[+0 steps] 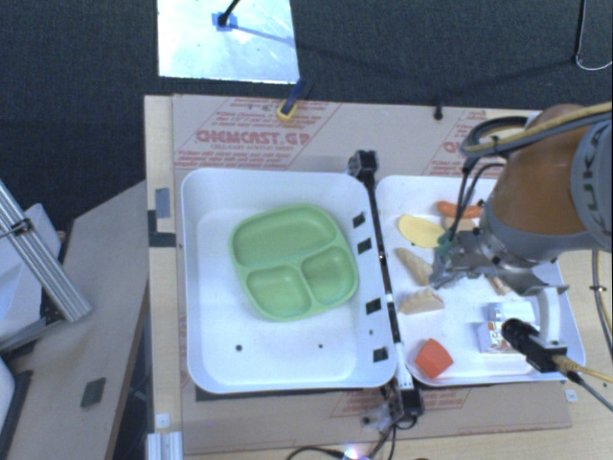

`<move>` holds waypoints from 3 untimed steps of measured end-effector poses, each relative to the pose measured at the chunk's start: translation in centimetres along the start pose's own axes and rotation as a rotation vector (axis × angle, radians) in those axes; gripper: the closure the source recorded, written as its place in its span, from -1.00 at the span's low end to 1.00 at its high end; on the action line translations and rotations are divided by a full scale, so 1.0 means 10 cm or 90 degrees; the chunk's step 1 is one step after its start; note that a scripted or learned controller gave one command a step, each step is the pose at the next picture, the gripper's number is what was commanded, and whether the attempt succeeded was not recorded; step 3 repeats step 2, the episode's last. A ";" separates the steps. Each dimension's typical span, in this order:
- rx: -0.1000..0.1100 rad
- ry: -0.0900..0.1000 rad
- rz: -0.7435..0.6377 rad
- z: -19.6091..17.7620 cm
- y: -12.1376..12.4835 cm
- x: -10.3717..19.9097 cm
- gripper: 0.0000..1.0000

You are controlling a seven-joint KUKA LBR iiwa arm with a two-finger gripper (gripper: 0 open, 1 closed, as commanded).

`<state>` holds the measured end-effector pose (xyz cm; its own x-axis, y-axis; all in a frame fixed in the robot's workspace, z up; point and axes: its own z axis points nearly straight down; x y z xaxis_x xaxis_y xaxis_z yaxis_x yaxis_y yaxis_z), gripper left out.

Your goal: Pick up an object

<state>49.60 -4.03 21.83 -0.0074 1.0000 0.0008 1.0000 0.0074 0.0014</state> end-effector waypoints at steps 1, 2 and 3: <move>-0.001 -0.001 0.004 -0.02 0.07 -0.17 1.00; 0.000 0.000 0.002 0.03 -0.01 -0.05 1.00; 0.000 0.000 0.002 0.03 -0.01 -0.05 1.00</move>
